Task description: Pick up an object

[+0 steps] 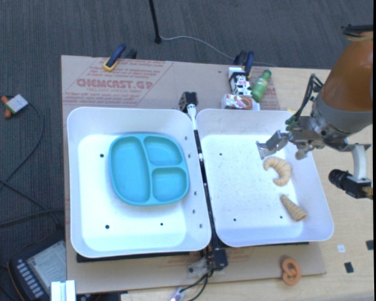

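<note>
At the far left, on the dark carpet, a small grey-and-orange gadget lies beside black cables. The desk is covered by brown cardboard printed with red lettering, and a blue-and-yellow clamp grips its far edge. The left bin holds a blue divided plate with three compartments, lying flat near the bin's middle. A black clip sits at the far end of the seam between the two bins, and another black clip sits at the near end. Beyond the right bin, on the cardboard, a small printed package lies next to a green bottle, close to a second blue clamp. Inside the right bin, a curved beige croissant lies toward the right side, and a tan cone-shaped piece lies nearer, just apart from it. The hand hovers over the far right part of this bin, just beyond the croissant; nothing shows between its fingers, and I cannot tell whether they are spread or closed. The grey arm with its orange band reaches in from the right. An orange ring rests on the cardboard in front of the right bin.
</note>
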Controlling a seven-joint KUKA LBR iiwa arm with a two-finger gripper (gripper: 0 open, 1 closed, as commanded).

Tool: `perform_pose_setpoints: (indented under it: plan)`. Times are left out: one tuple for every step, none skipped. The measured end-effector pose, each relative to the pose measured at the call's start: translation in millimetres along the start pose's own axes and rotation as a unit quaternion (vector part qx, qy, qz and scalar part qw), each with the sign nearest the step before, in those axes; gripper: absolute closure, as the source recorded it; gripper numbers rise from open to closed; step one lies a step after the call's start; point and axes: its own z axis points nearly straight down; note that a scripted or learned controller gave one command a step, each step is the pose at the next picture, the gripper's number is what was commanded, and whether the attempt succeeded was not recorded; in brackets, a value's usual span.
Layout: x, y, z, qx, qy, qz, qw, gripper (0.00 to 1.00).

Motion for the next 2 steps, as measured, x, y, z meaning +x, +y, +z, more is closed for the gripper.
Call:
perform_pose_setpoints:
  plan:
    - [12.8, -8.9, 123.0, 0.002, 0.001, 0.0, 1.0, 0.0]
    - [44.0, -53.1, 153.1, -0.006, -0.002, 0.002, 1.0, 0.0]
